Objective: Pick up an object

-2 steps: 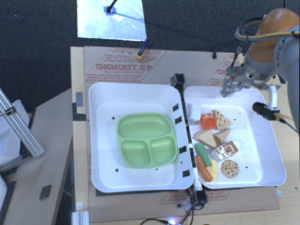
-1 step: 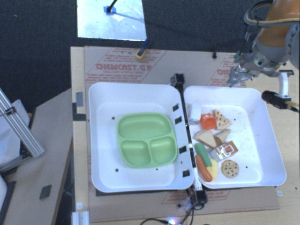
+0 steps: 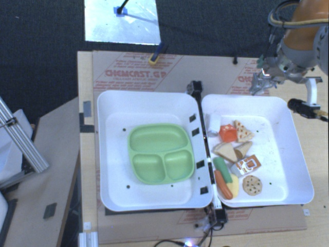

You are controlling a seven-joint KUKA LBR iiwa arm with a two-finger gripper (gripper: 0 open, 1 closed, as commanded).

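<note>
While we cannot tell the jaws' state, our gripper point(image 3: 261, 84) hovers beyond the right bin point(image 3: 288, 153), well apart from the toy food point(image 3: 234, 156).

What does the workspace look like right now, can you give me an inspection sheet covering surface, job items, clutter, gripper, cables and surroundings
Surface: bench bearing two white bins, the left bin and the right bin, side by side.
Job's things: toy foods heaped in the right bin, among them a cookie, a carrot, a red piece and a bread wedge.
Clutter: green divided tray in the left bin.
Grippers: gripper above the right bin's far edge, holding nothing visible.
Cables: hoses looped at the wrist; wires at the bench's near edge.
Surroundings: dark floor, a metal plate beyond the bench.
</note>
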